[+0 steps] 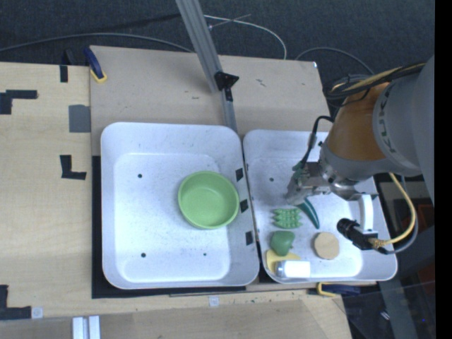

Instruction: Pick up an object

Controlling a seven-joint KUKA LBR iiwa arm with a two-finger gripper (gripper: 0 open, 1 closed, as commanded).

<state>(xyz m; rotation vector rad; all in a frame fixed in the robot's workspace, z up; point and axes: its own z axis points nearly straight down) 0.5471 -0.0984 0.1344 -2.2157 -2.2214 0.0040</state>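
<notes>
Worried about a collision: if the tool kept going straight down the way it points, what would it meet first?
Probably the ridged green piece, just below the tool, or the dark green pepper-like piece beside it; depth is unclear.

A single fixed camera looks down at a slant from above the pale wooden bench (pixel 176 83), framing both shallow white plastic bins (pixel 134 154) whole, with the grey, orange-banded arm (pixel 374 133) entering from three o'clock.

The arm (pixel 395 111) was a thick grey cylinder with a broad orange band (pixel 357 129) above the wrist. Black and yellow cables (pixel 395 224) looped at its 5 o'clock side. The gripper (pixel 305 183) was grey metal.
</notes>
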